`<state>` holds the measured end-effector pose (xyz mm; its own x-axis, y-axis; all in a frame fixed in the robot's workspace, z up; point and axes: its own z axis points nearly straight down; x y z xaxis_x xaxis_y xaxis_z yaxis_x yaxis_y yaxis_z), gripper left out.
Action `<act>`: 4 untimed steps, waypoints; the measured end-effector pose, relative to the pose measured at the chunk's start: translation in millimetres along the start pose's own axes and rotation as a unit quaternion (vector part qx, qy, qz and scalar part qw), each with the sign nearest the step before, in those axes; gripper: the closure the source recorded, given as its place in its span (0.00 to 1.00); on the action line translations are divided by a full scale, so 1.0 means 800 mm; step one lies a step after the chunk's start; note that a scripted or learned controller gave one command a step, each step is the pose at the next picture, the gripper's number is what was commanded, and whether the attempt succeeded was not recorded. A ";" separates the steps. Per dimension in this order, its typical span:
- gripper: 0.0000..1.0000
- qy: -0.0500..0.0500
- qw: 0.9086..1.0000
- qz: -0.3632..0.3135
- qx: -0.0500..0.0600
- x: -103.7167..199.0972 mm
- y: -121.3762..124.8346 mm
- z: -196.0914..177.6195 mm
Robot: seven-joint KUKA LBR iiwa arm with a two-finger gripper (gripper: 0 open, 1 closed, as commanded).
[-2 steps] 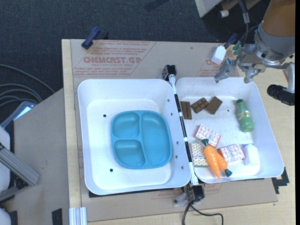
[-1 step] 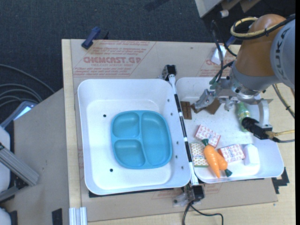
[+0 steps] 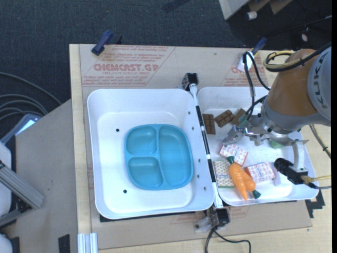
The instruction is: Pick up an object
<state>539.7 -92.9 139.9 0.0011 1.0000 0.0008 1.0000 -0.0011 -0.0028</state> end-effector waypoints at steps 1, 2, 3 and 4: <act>0.00 0.000 1.000 0.000 -0.006 0.002 -0.066 0.065; 1.00 0.000 1.000 0.000 -0.008 0.003 -0.065 0.052; 1.00 0.000 1.000 -0.001 -0.002 0.065 -0.035 -0.056; 1.00 0.000 1.000 -0.001 -0.002 0.110 -0.030 -0.055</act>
